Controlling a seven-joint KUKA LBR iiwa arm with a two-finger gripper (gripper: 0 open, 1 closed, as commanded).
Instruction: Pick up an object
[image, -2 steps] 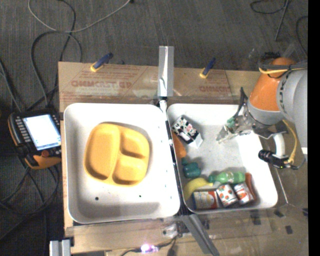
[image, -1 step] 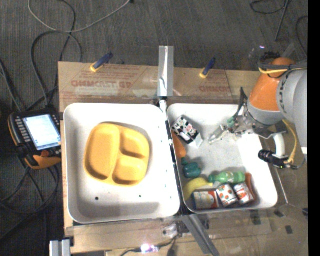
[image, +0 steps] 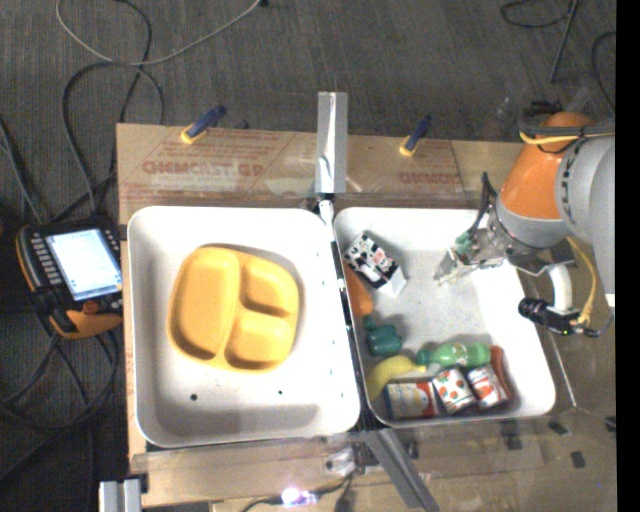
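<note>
My gripper (image: 452, 265) hangs over the upper right part of the right bin (image: 520, 340), above bare white floor, with nothing seen between its tips. To its left lies a black-and-white packet (image: 372, 260). Lower down are an orange object (image: 358, 296) against the bin's left wall, a teal object (image: 382, 337), a yellow banana (image: 388, 372) and a green bottle (image: 456, 354). Along the front wall sit a small box (image: 408, 398) and two red-labelled cans (image: 452, 390).
The left bin (image: 150, 300) holds a yellow divided tray (image: 236, 306). A metal post (image: 331, 140) stands behind the join of the bins. A handheld screen (image: 74, 262) lies left of the bench. The grey arm with its orange band (image: 535, 185) reaches in from the right.
</note>
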